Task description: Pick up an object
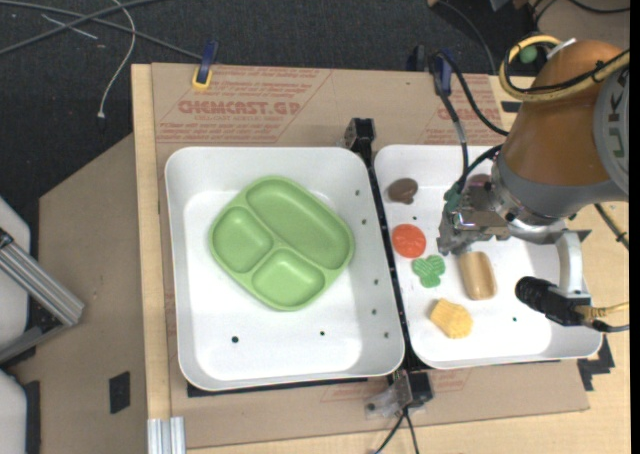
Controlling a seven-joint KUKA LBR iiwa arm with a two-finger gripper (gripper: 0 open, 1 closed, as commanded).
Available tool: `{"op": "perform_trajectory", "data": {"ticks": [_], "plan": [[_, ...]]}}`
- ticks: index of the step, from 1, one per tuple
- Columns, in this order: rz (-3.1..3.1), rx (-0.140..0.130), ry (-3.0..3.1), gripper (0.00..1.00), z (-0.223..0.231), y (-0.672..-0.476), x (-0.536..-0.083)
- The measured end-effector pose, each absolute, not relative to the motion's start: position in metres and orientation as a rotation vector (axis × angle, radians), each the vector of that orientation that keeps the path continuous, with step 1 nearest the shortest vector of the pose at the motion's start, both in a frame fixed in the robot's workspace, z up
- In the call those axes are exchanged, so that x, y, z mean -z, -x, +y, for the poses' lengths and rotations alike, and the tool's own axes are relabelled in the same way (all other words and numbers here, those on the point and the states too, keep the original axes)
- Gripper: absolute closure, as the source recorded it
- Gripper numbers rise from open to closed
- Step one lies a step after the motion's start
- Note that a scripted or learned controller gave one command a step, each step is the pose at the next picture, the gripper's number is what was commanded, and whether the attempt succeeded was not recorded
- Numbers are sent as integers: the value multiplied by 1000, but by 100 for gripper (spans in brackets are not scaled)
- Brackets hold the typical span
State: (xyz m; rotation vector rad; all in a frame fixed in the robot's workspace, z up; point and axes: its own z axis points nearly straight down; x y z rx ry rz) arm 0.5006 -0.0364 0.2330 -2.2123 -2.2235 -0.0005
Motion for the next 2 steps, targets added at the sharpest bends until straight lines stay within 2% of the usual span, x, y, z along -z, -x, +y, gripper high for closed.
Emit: {"op": "perform_trajectory", "data": {"ticks": [2], "plan": [[-2226,3,2215,100,65,-524,-237]]}}
